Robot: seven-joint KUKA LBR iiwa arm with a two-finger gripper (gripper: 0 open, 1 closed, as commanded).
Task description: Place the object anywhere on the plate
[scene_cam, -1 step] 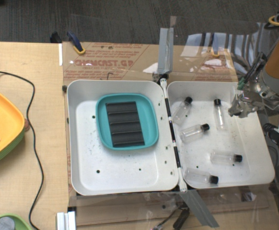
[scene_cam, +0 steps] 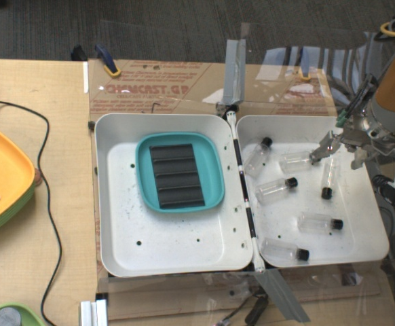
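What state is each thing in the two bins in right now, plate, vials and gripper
Teal plate: flat in the left bin, carrying a black ribbed block.
Clear vials: lying on their sides in the right bin, black caps on.
Gripper: above the right bin, fingers open, holding nothing.

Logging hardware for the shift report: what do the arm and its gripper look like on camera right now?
At the view's right edge, the arm shows an orange band above a grey metallic wrist. Dark cables and a thin rod with a green tip run along it. The gripper has two slim grey metal fingers. No markings are legible.
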